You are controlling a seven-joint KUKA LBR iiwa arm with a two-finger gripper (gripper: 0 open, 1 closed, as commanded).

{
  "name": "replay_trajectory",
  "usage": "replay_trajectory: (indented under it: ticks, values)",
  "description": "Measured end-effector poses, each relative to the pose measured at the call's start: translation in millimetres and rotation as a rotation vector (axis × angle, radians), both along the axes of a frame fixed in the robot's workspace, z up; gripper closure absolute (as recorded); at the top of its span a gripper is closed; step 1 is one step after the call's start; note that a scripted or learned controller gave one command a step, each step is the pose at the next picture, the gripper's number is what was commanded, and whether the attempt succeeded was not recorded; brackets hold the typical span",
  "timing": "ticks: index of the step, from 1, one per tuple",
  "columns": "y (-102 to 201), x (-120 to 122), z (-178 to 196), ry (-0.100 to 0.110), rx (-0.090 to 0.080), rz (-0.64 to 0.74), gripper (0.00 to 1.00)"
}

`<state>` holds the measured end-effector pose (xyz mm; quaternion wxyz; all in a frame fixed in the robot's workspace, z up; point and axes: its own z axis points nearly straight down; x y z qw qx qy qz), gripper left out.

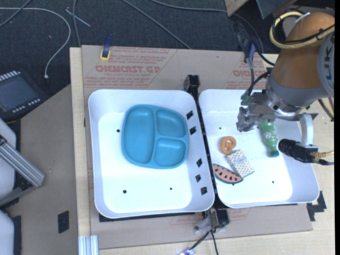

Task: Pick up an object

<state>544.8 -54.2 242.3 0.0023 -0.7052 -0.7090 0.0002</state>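
Cardboard-topped bench, two white bins: your gripper [247, 122] hovers in the right bin [297, 187], grip state unclear, beside the green plastic bottle [269, 137]. Nothing looks lifted yet; you've the whole pick left.

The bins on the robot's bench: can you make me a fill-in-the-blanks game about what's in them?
1. The divided plate in the left bin is colored ____.
2. The plate has ____ compartments.
3. The pretzel, the watermelon slice and the green bottle all lie in the ____ bin.
4. The watermelon slice lies closer to the bench's front edge than the ____, which sits just above it in the view.

Missing words: blue; three; right; pretzel
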Motion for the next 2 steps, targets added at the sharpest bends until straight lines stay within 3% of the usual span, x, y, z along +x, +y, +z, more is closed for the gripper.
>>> replay_trajectory:
  ticks: [2]
  values:
    - [111,22,-8,-0.004,-0.001,0.001,1.0]
